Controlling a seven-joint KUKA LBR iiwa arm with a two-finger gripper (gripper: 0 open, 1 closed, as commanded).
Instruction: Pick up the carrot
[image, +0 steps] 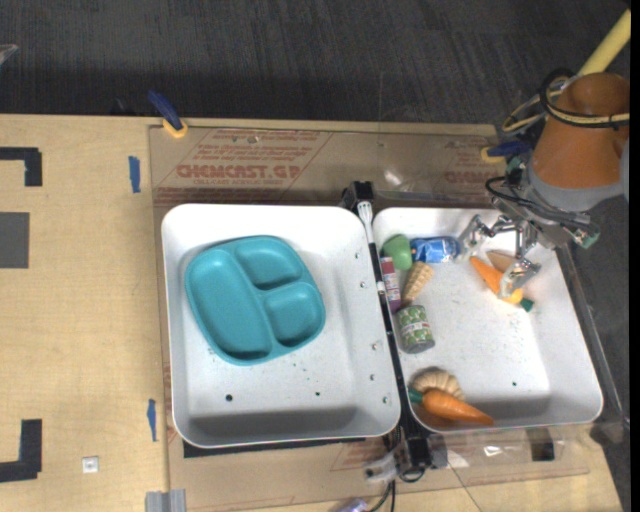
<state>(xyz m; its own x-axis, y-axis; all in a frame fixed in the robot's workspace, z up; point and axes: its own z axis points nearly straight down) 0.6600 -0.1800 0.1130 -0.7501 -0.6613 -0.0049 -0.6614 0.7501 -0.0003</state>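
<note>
Camera view: gripper (510, 243) hung over right bin, finger state unclear; carrot (455, 407) lay well below-left, not yet picked.

Carrot (453, 407) front-left in rt bin (560, 385); tray (254, 297) in left bin (200, 400).

A grey arm (570, 185) with an orange band, yellow-blue cables, and a seemingly bare-metal end effector (505, 245).

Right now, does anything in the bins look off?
Nothing spilled or broken. The oddity: two carrot-like pieces. One carrot lies at the right bin's near edge beside a tan item; the tool hovers over another orange piece.
</note>
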